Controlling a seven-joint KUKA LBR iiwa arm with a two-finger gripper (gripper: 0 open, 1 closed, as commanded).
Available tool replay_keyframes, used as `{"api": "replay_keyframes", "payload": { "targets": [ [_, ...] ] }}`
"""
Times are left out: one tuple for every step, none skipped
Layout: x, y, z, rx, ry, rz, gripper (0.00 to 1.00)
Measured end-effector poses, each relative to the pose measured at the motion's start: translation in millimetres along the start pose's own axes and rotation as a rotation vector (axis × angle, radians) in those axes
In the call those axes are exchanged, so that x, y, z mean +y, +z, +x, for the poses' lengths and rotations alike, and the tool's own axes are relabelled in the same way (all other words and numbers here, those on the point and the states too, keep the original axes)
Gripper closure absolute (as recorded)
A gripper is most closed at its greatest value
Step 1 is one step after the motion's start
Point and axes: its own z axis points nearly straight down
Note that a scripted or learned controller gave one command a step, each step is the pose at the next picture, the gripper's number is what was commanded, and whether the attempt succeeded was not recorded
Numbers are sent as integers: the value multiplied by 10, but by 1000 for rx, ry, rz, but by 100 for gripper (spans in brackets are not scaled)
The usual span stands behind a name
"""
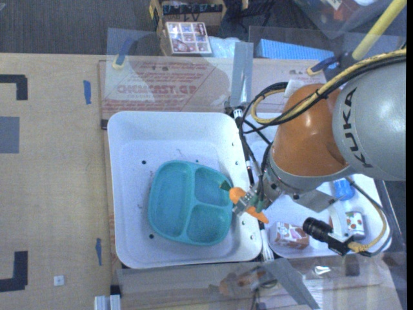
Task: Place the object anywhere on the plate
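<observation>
Orange object between end effector fingers, at teal plate rim

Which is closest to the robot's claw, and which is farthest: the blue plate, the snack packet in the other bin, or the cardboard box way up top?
From the gripper in the camera view:
1. The teal plate, just left of it in the left bin.
2. The snack packet, lower right in the right bin.
3. The cardboard box, far up beyond the bins.

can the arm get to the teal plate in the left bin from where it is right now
Probably yes. The gripper hangs at the teal plate's right edge, and nothing lies on the plate or between them.
</observation>
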Motion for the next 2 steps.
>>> {"api": "replay_keyframes", "payload": {
  "targets": [
    [682, 431, 395, -3, -63, -3, 100],
    [682, 430, 392, -3, -62, -3, 0]
  ]
}}
